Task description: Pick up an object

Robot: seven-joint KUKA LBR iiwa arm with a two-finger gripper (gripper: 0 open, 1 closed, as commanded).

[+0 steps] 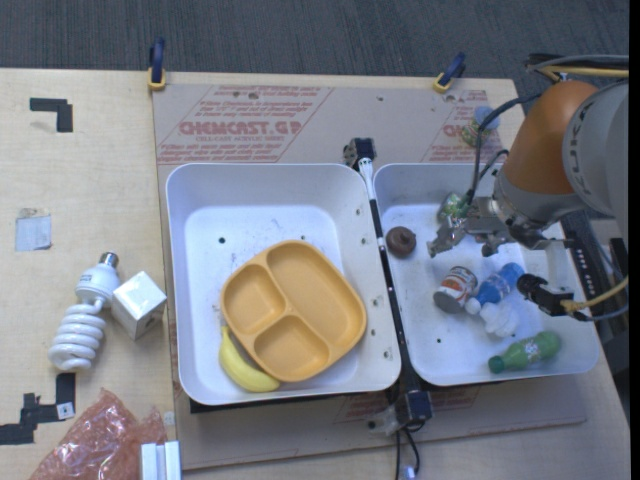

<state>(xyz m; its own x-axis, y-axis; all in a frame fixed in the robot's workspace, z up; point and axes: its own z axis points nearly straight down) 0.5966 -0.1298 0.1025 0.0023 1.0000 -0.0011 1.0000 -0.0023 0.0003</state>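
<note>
My gripper (466, 245) hangs over the back half of the right bin (420, 363), open, with nothing between its fingers. Just in front of it lie a small red-and-white can (456, 288) on its side and a blue-and-white bottle (496, 292). A green bottle (526, 350) lies near the bin's front right corner. A small brown round object (401, 240) sits by the bin's left wall, left of the gripper. A green object (455, 206) shows behind the gripper, partly hidden by it.
The left bin (190, 268) holds an orange divided plate (292, 310) lying over a banana (242, 368). Outside the bins, on the left of the bench, lie a spiral light bulb (82, 320), a white cube (139, 302) and a reddish bag (100, 436).
</note>
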